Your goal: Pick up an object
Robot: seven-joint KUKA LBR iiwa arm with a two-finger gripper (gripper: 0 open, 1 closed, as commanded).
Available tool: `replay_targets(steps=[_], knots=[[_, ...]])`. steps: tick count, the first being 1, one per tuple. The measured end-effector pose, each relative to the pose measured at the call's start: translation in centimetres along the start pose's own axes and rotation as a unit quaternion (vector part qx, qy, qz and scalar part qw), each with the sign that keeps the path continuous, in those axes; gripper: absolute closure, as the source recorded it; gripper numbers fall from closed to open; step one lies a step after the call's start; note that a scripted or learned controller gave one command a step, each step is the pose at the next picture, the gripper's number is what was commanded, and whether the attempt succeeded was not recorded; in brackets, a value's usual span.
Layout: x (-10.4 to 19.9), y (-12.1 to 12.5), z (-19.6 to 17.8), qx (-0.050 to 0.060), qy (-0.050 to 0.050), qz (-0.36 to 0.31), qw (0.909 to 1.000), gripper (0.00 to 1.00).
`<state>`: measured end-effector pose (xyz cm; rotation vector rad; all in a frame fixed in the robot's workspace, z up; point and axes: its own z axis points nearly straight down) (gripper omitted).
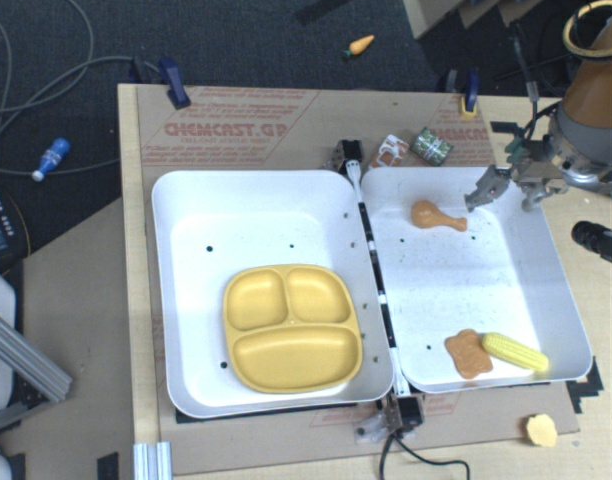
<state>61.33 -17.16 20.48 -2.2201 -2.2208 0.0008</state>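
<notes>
On the bench [236, 128], a cardboard sheet printed in red carries your two white bins; dark carpet with cables lies beyond its far edge. Your left bin [186, 208] holds a yellow divided plate [291, 326]. Your right bin [526, 268] holds a toy drumstick [436, 216] near its far edge, and a brown piece [469, 353] touching a corn cob [514, 349] near its front right corner. Your claw [508, 190] hangs over the right bin's far right corner, its fingers spread and gripping nothing, just beside the drumstick and apart from it.
</notes>
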Motion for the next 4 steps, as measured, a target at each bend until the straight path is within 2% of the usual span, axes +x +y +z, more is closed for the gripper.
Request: replay_targets(steps=[1, 2, 3, 4], knots=[[3.9, 2.9, 4.9, 0.001, 0.000, -0.002, 1.0000, 0.00], [4.4, 5.3, 12.5, 0.002, 0.000, -0.001, 1.0000, 0.00], [4.4, 5.4, 10.9, -0.002, -0.001, -0.001, 1.0000, 1.00], [12.5, -1.3, 1.5, -0.001, 0.002, -0.003, 1.0000, 1.00]])
